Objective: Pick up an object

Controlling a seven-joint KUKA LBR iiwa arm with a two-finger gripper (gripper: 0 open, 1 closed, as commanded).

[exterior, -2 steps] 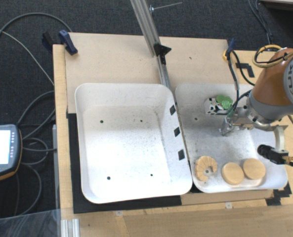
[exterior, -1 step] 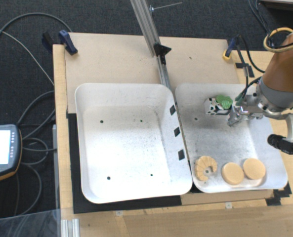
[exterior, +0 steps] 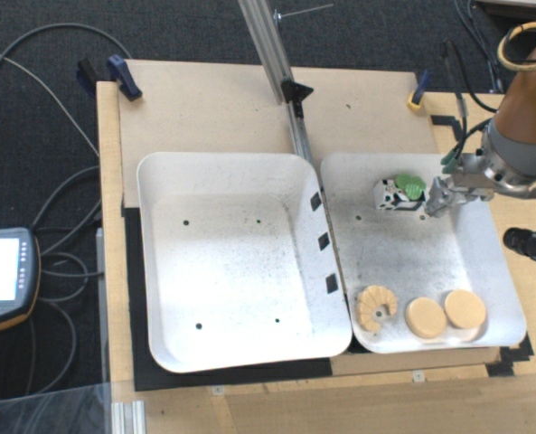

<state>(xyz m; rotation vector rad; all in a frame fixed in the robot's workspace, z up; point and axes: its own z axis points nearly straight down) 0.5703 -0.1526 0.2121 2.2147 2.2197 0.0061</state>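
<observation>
In the right bin, a small green and white object with black marks lies near the far wall. My gripper is just to its right, low over the bin floor, close beside the object. Along the bin's near wall lie a tan ridged shell-shaped piece and two tan round discs.
The left bin stands beside the right one, with black clips along the shared edge. A slanted metal rail rises behind the bins. Cables and a handheld screen lie left of the bench.
</observation>
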